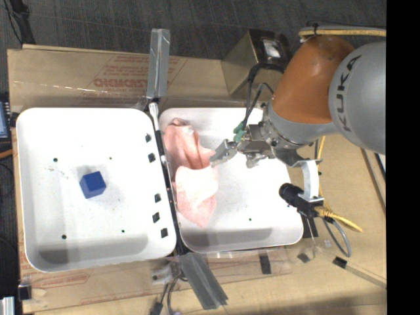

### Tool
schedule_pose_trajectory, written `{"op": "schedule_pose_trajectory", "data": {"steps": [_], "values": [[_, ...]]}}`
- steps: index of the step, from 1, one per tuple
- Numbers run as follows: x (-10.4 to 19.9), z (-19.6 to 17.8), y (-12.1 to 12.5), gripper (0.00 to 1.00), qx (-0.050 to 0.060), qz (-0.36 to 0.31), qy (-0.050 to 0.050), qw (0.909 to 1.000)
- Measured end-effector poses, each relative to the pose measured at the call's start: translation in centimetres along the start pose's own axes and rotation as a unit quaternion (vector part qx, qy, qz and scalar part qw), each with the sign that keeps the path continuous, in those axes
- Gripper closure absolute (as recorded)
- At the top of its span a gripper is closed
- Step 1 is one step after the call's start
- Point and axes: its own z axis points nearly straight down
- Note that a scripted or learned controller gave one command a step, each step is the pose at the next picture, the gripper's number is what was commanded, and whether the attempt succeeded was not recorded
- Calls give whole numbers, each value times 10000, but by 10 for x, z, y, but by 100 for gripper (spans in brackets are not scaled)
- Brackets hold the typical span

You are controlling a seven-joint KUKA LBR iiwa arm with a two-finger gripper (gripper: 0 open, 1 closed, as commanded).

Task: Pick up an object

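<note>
Pink cloth [190,176] lies bunched against the right bin's [262,225] left wall; our gripper [220,155], finger state unreadable, should pinch a raised fold there.

1. left bin [39,136]: plain white, with a few small dark dots on its floor.
2. cube [92,183]: solid blue.
3. right bin [262,205]: white.
4. cloth [190,172]: pale pink, lighter towards one fold.
5. arm [354,90]: grey, with an orange band and black lettering.
6. cardboard [85,74] under the bins: tan, printed in red.
</note>
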Motion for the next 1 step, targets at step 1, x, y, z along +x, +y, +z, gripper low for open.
{"op": "schedule_pose_trajectory", "data": {"steps": [1], "values": [[-29, 143, 28, 0, 9, -648, 4, 9979]]}}
